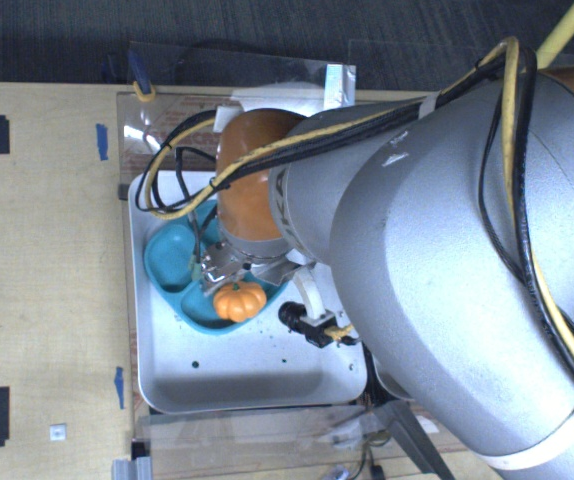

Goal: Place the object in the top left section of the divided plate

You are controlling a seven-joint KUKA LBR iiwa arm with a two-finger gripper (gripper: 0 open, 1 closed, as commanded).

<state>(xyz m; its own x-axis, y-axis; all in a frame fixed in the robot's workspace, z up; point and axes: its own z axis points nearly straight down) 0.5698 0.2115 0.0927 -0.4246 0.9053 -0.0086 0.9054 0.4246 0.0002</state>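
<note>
A small orange pumpkin [239,302] sits in a lower section of the blue divided plate [169,255], which lies in the white bin [227,373]. My gripper [229,274] hangs directly over the plate, just above the pumpkin and close to it. The arm's wrist with its orange band hides the finger gap, and most of the plate's right side is covered by the arm. The plate's left section is bare blue.
The bin's lower floor is bare white with a few dark specks [195,365]. The grey arm [437,268] covers the right half of the view. Yellow and black cables [167,168] loop over the bin's upper left corner.
</note>
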